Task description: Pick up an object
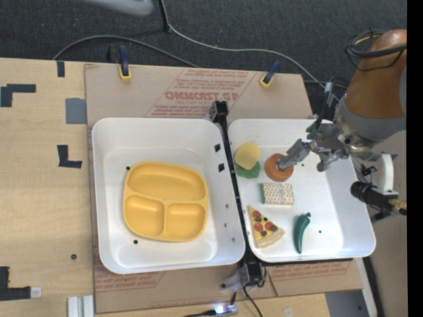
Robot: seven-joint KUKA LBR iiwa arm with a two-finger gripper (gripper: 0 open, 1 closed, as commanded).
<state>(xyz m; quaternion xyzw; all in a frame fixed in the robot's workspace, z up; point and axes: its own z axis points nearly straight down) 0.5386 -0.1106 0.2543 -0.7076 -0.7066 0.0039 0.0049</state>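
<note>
The right bin [344, 236] holds several toy foods. A yellow and green piece [248, 158] lies near its left wall, with an orange-brown disc [277, 169] just to its right. Below them sit a small patterned square [277, 193], a pizza slice [264, 226] and a green pepper [301, 231]. My gripper [308, 158] hangs over the upper right part of this bin, open, with nothing between its fingers. One finger [291, 156] reaches over the disc's upper right edge, while the other [326, 161] is further right.
The left bin [109, 243] holds a yellow divided plate [166, 200]. A black divider [228, 170] runs between the bins. Two clamps [124, 70] [268, 79] pin the cardboard at the back. Cables cross the dark floor behind.
</note>
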